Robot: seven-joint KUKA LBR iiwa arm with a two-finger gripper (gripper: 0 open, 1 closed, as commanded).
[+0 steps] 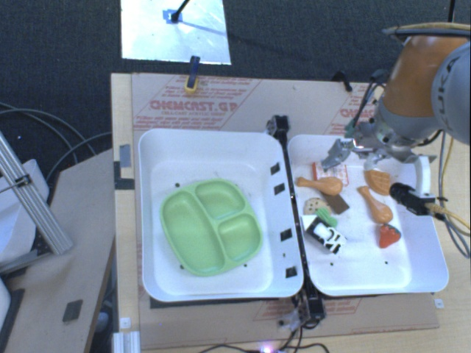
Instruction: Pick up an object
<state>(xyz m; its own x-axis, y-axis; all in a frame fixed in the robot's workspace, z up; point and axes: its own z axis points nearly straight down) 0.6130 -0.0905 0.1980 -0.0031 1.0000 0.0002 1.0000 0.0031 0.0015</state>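
Gripper (340, 155) over right bin (427, 271), fingers look spread, nothing between them. Drumstick (321, 184) lies just below. Advise a straight descent, straddle its narrow end, then close.

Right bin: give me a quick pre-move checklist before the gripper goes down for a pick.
1. Gripper over the right bin, near its back left corner: ok.
2. Nothing between the fingers yet: ok.
3. Target under the gripper: cannot tell; the red-and-white card and an orange drumstick both lie close.
4. Spacing of items: not ok; the drumstick, the cookie and the brown piece crowd together.
5. Easier picks: ok; the strawberry and the black-and-white toy lie more apart.
6. Left bin holds the green tray, away from the arm: ok.
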